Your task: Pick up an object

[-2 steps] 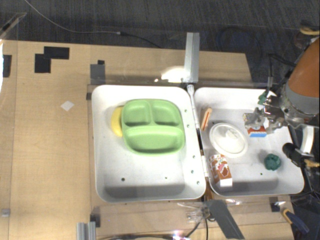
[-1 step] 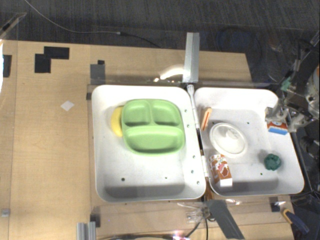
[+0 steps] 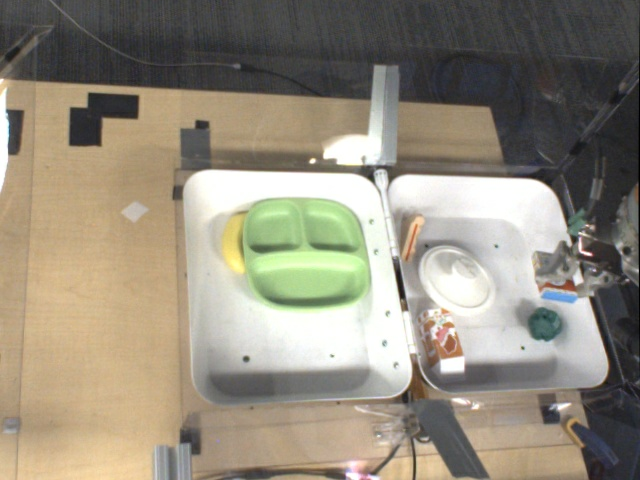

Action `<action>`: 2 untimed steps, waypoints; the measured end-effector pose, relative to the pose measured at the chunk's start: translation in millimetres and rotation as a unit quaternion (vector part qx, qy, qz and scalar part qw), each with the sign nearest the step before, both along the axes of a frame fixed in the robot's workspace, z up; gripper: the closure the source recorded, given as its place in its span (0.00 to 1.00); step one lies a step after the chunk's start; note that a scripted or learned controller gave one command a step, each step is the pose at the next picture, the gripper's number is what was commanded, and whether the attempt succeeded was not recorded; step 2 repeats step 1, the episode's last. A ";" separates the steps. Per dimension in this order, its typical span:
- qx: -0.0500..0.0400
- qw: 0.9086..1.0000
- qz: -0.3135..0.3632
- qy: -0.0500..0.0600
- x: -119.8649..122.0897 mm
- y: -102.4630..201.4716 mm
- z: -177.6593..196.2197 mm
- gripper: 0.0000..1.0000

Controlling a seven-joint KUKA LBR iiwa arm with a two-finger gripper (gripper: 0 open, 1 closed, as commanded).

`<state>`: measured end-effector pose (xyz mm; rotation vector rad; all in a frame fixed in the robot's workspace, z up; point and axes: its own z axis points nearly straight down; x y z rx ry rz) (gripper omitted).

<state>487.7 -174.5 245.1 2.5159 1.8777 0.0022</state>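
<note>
Objects for picking lie in the right bin [image 3: 520, 193]: a teal lump [image 3: 545, 324] near the right wall looks small, soft and light, best pinched across its middle. The gripper [image 3: 562, 268] is seen just beyond it; its closure cannot be judged.

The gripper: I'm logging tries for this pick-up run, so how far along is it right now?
Done: nothing looks lifted. The white lid, snack carton, orange stick and dark green lump all lie in the right bin; the green tray sits in the left bin. In hand: the gripper is at the right bin's right edge; no grasp is visible. Left: the whole pick.
</note>
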 end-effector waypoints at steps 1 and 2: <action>0.000 0.996 0.088 -0.001 53.7 21.3 44.0 1.00; 0.000 0.996 0.088 -0.001 53.7 21.3 44.0 1.00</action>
